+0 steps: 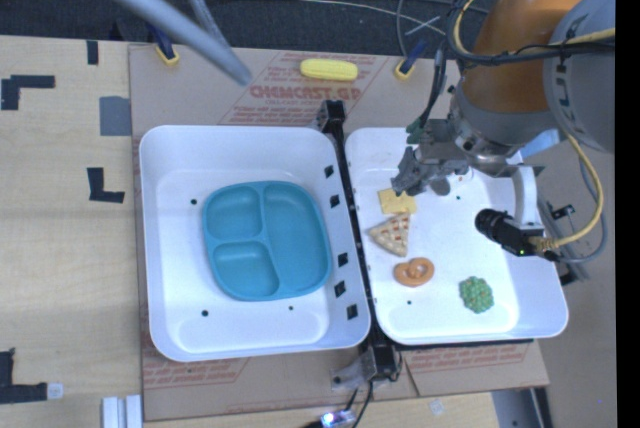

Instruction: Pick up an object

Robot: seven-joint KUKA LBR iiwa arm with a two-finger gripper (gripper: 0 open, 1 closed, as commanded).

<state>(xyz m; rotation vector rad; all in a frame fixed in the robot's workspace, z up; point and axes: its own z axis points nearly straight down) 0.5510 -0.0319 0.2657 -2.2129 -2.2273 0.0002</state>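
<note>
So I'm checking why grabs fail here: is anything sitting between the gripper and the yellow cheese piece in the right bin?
Nothing visible does. The gripper hangs just up and right of the yellow cheese piece, with bare right bin floor between them. The waffle wedge lies right below the cheese, on its far side from the gripper.

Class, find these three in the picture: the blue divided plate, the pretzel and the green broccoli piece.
blue divided plate [266, 238], camera view, on the ridge between its compartments.
pretzel [413, 271], camera view, on its middle.
green broccoli piece [477, 294], camera view, on its top.
</note>
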